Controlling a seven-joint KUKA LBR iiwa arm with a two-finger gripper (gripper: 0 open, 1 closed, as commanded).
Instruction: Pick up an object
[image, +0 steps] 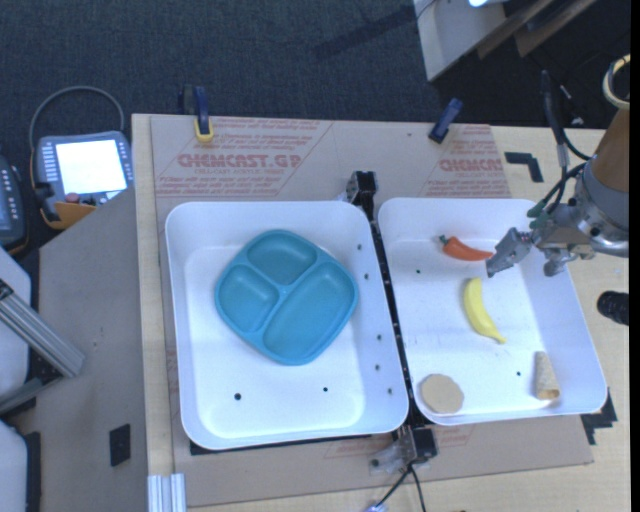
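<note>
Two shallow white plastic bins sit side by side on the tabletop, which is covered by a sheet of printed brown cardboard. The left bin carries one thing: a blue three-compartment plastic plate, lying flat near its middle. The right bin carries four small things: one orange toy carrot with a green tip near the far side, one yellow toy banana in the middle, one round tan cookie-like disc at the near left corner, and one tan wedge-shaped piece near the right wall. The grey arm's pincer hangs over the right bin's far right part, its two fingers spread apart with nothing between them; the left fingertip is just beside the carrot's end.
</note>
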